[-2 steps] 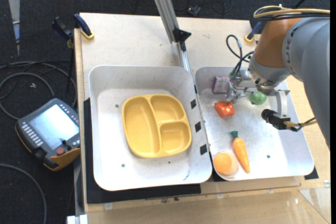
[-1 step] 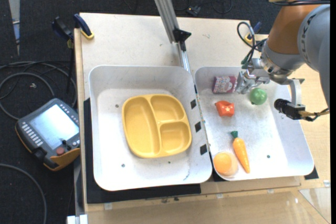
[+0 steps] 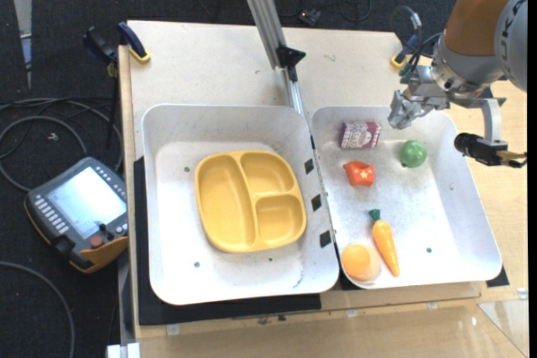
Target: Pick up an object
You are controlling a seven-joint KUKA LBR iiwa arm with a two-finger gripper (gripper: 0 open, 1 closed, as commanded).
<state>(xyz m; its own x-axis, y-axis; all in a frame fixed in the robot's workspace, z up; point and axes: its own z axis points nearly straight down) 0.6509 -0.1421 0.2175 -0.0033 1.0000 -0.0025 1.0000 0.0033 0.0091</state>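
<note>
Nothing is picked up yet: the gripper point(image 3: 403, 115) hangs with bare fingers, open or shut I cannot tell, at ten o'clock from the green ball point(image 3: 413, 153).

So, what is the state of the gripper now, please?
Gripper: open or closed cannot be told; nothing visible between its fingers, above the right bin.

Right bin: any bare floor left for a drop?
Yes: right bin floor is bare between green ball, carrot and the right wall. Crowded along its left side: pink box, red piece, orange fruit.
</note>
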